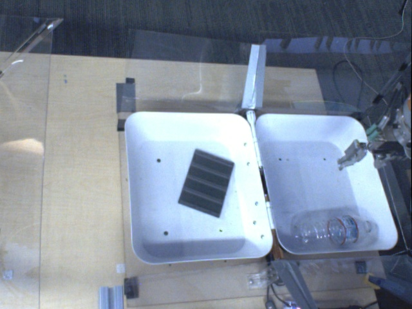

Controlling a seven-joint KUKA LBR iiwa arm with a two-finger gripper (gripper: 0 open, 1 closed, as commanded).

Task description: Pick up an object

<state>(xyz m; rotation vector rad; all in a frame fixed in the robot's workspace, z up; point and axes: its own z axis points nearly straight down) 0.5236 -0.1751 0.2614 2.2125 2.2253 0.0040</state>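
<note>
A dark grey ribbed rectangular block [206,183] lies flat and tilted in the middle of the left bin [145,237]. A clear plastic bottle [331,229] with a blue label lies on its side along the near wall of the right bin [302,131]. My gripper [360,152] hangs over the right bin's right edge, well above and behind the bottle, with nothing visibly in it. The arm behind it is cut off by the frame's right side.
A metal post [253,76] stands at the back where the two bins meet. Clear plastic sheeting [38,147] covers the wooden bench to the left. Cables and brackets [290,288] sit under the front edge of the right bin.
</note>
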